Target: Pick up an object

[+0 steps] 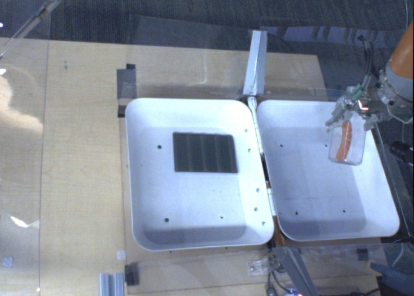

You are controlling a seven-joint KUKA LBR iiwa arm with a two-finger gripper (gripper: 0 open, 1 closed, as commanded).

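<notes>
My gripper point(351, 119) hangs over the far right part of the right bin point(304, 223). A clear plastic tube with an orange piece inside point(347, 144) hangs below it, its top end between the fingers, so the gripper is shut on it. A dark grey ribbed rectangular pad point(204, 152) lies flat in the upper middle of the left bin point(149, 223), far from the gripper.
A raised divider point(262, 159) separates the two bins. A metal bar point(255, 62) stands behind the join of the bins. The grey arm with its orange band point(401, 62) comes in at the right edge. Wooden bench surface lies to the left.
</notes>
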